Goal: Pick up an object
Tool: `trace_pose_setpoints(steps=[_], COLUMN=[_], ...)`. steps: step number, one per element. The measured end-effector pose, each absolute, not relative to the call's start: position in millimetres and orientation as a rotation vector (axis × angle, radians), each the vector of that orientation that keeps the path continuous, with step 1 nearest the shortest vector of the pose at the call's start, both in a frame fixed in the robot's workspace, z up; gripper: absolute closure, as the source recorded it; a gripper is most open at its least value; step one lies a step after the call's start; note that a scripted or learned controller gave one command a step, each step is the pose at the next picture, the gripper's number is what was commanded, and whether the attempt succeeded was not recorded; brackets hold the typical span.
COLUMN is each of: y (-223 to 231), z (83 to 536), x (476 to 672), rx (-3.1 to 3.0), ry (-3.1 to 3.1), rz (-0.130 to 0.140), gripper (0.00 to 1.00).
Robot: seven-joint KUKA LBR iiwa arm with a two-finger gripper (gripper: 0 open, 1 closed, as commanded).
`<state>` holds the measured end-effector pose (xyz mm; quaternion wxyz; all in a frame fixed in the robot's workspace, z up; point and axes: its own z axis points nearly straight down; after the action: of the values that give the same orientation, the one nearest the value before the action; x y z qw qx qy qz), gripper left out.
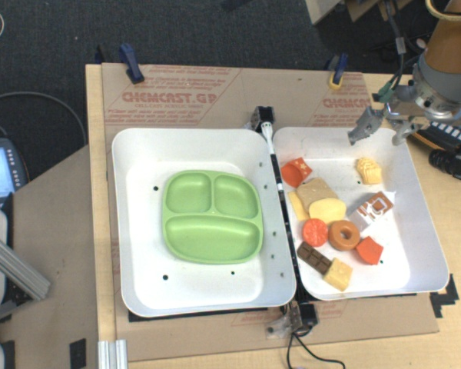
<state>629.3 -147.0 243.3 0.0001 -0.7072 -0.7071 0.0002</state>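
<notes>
While gripper [384, 127] hovers open, corn cob [369, 170] lies upright, long axis near-far

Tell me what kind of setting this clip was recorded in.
Probably a robotics lab bench set up for grasping trials. Two shallow white bins sit clamped on a board: the left bin holds a green divided plate, the right bin toy food pieces, with the claw above its far edge.

Dark carpet floor [54, 21] w/ cables, brown board [177, 91] on pale wood bench [61, 229], even light.
</notes>
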Motion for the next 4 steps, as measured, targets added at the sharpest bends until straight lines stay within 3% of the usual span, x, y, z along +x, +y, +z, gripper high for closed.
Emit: trace_pose_setpoints(steps=[1, 2, 3, 4], y=[-184, -192, -191, -193], z=[158, 107, 98, 114], x=[518.8, 570.3, 581.8, 586.5], rx=[-2.221, -2.240, -2.244, -2.257], ry=[-2.202, -2.244, -2.242, -2.254], rz=[0.015, -0.019, -0.011, -0.026], gripper=[0.00, 0.00, 0.00, 1.00])
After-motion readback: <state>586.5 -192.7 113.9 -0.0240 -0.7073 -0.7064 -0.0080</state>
